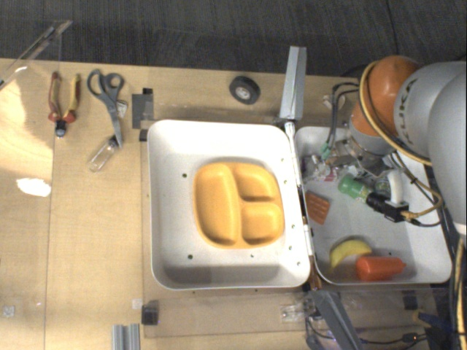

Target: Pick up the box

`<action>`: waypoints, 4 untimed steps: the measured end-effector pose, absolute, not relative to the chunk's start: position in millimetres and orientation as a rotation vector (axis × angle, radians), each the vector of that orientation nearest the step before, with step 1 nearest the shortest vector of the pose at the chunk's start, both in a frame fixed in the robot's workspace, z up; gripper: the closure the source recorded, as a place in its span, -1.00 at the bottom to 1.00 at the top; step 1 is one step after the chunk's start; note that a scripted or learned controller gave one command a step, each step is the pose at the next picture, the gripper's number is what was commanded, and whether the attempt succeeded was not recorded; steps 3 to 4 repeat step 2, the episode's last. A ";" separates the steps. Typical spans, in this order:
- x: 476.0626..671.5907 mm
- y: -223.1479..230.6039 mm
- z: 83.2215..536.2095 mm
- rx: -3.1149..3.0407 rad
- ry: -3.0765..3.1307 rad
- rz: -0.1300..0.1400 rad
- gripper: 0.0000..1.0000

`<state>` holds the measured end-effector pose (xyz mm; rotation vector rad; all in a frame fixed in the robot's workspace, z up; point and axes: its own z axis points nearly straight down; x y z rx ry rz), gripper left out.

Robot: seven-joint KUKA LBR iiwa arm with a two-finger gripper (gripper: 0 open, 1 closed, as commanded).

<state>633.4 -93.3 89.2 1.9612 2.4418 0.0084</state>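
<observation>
The hand is low at the far end of the right bin, whether open or closed I cannot tell, and the box, small and orange-brown, lies near it by the left wall, so it should descend straight over it.

Left bin held a yellow divided tray near its middle. Right bin held a banana touching an orange-red item, a green piece farther back. On the table: scissors, red-handled pliers, tape roll.
</observation>
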 end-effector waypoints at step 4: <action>670.1 -57.2 214.2 1.964 2.444 0.007 1.00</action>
